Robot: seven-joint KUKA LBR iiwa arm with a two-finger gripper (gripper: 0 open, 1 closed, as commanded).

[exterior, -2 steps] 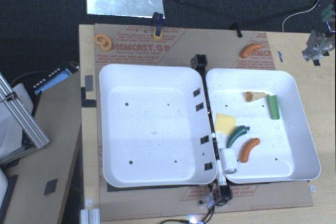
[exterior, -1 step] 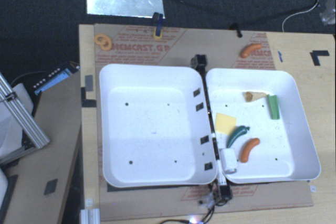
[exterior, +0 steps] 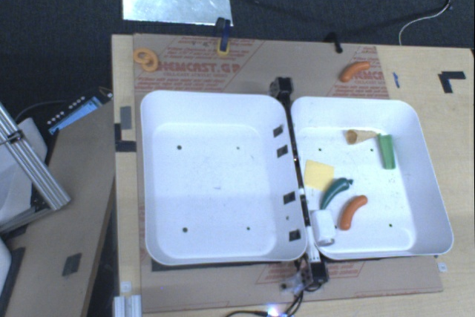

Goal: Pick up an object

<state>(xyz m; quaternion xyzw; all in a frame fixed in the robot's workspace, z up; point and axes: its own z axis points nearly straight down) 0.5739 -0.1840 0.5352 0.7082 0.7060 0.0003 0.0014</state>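
Observation:
The right bin (exterior: 423, 159) holds several small items. A yellow square slice (exterior: 318, 174) lies near its left wall. Just below it sit a dark green curved piece (exterior: 335, 191) and an orange sausage (exterior: 352, 211). A white block (exterior: 323, 226) rests at the bin's lower left corner. Toward the back lie a tan cone-shaped piece (exterior: 360, 135) and a green stick (exterior: 387, 151).
The left bin (exterior: 159, 115) stands beside the right one, with black clips along the shared divider (exterior: 295, 167). On the bench behind the bins lie an orange sausage (exterior: 355, 70), a tan pretzel ring (exterior: 145, 59) and a yellow-blue clamp (exterior: 223, 37).

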